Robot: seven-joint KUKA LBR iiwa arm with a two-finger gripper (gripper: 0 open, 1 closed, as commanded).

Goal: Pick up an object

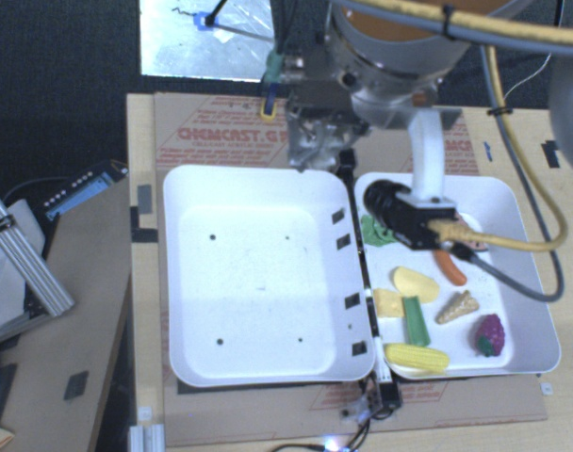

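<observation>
Hovering at 12 o'clock above the far rims, where the left bin (258,252) meets the right bin (515,217): jaws, spread or pressed together, cannot tell. Toy foods all lie in the right bin: corn cob (417,356) at 6, purple grapes (490,334) at 5, carrot (450,267) mid, green leaf (373,232) at 10. Likely risks: dropping here strikes the rim; the cob, green stick (416,320) and yellow block (388,301) crowd together, so a grab could glance off.
</observation>
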